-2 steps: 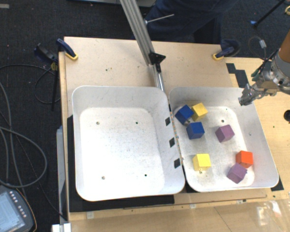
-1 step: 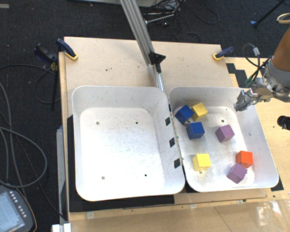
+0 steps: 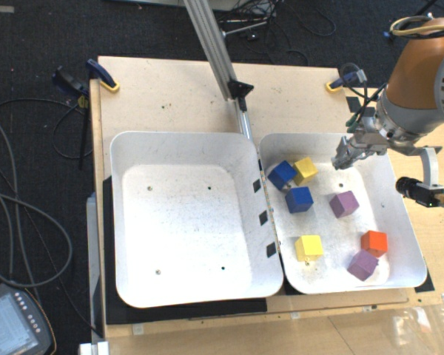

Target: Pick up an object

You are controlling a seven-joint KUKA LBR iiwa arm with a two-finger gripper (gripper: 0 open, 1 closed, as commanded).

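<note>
The right bin [image 3: 399, 220] holds several small cubes. Two blue cubes [image 3: 282, 174] [image 3: 299, 199] lie near its upper left, with a yellow cube [image 3: 305, 169] beside them. A purple cube [image 3: 344, 203] rests mid-bin, a second yellow cube [image 3: 308, 247] sits lower, and an orange cube [image 3: 374, 242] lies above another purple cube [image 3: 363, 265] at the lower right. My gripper [image 3: 343, 160] hangs over the bin's upper part, right of the upper yellow cube and above the mid-bin purple cube. Nothing shows between its fingers.
The left bin [image 3: 133, 198] lies beside the right one, with a dark divider strip [image 3: 260, 198] between them. A slanted metal pole [image 3: 211, 35] crosses the bench's top. Clamps sit at the bench's upper corners [image 3: 103, 76] [image 3: 348, 76].
</note>
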